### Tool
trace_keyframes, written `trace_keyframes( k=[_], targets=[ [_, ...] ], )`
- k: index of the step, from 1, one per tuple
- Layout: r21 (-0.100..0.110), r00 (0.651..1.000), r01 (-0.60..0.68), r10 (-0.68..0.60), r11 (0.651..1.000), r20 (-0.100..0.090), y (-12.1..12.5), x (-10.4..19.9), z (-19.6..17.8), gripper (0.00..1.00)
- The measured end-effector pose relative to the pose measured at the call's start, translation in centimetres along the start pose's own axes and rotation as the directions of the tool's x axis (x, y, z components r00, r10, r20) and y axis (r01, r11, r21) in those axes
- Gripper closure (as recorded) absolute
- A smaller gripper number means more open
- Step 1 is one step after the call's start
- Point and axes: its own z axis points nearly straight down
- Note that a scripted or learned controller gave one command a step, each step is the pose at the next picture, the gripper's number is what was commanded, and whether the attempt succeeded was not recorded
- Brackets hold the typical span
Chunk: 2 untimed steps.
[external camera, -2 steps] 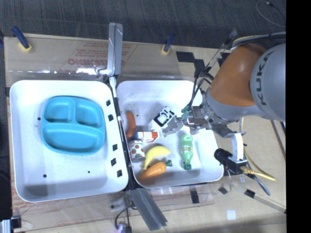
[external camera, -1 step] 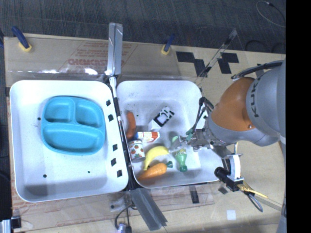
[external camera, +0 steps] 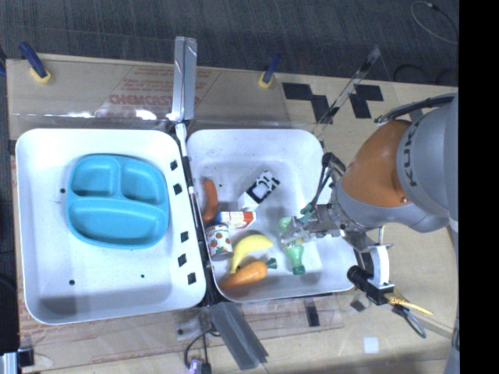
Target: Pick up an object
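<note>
The pincer [external camera: 300, 228] hangs low in the right bin [external camera: 234, 142], over a small green bottle [external camera: 295, 257]; whether it is released or clenched I cannot tell. The left bin [external camera: 35, 232] carries a blue divided plate [external camera: 118, 201]. Nearby lie a banana [external camera: 251, 248], a carrot [external camera: 245, 275] and a sausage [external camera: 210, 199]. The bottle looks light, stiff and slippery; taking it across the body seems best.

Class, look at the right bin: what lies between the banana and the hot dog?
In the camera view, a small carton and a printed cup lie between the banana and the hot dog.
</note>
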Motion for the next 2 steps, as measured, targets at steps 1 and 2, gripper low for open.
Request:
trace_keyframes(
  k=[1, 2],
  targets=[
    [-0.002, 0.996, -0.092, 0.092, 0.996, -0.001, 4.7, 5.1, -8.7, 1.00],
    [0.000, 0.995, 0.100, -0.100, 0.995, -0.002, 5.4, 4.6, -7.2, 1.00]
  ],
)
